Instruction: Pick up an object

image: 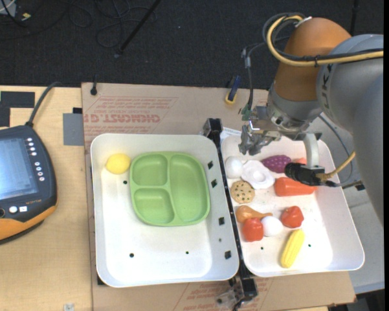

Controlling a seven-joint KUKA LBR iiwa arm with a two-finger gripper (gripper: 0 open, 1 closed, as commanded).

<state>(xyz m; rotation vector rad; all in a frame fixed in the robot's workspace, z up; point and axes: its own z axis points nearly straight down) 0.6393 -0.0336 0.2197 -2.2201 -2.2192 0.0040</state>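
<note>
Looking down at the gripper, low under the grey and orange arm, over the far left corner of the right bin. Cannot tell whether released or clenched: too dark and small, and half lost under the wrist.

Just on the near side of the gripper, find a white egg and a white lump of unclear shape, touching or nearly so. Just to the gripper's right in the view, spot purple grapes, partly covered by robot hardware. A little further on that side, see an orange carrot, with the far end hidden too.

Nearer the camera than the gripper, note a cookie. Beyond that, a brown drumstick, a red tomato touching it, a white ball, a red pepper and, farthest from the gripper in this bin, a cob of corn. Hard to name the two red pieces with certainty.

Well to the gripper's left, in the left bin, see a green divided plate and a yellow lemon just beside the plate's far left corner. Farthest left of the gripper, off the bins, make out a screen in an orange-edged case, cut off by the picture's edge
</note>
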